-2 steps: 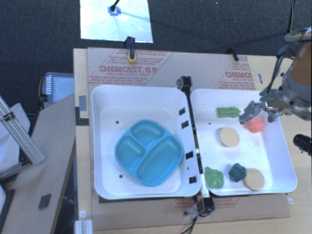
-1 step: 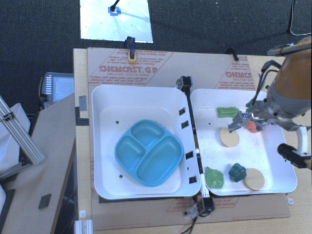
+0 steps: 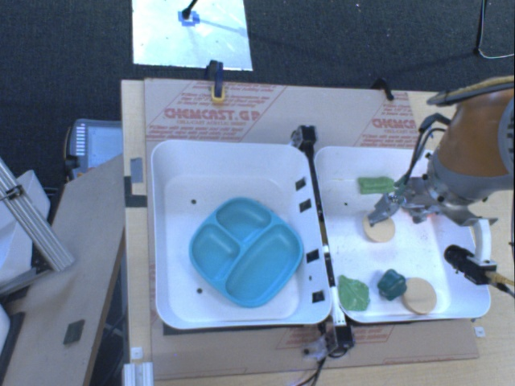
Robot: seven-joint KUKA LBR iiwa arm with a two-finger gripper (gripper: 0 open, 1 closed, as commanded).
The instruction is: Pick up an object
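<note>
The gripper [image 3: 385,211] hangs low at right-center of the frame, just above a tan disc [image 3: 380,230] in the right bin [image 3: 338,175], prob. its target; can't tell if jaws are spread or closed, nothing seen betw. them

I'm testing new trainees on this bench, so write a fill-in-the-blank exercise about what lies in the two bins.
1. The light blue divided plastic plate lies in the ____ white bin.
2. The end effector hovers over a tan round ____.
3. The dark teal block lies between a green leafy piece and another tan ____.
4. The flat green rectangular piece lies near the right bin's ____ wall.

Missing words: left; disc; disc; far
</note>
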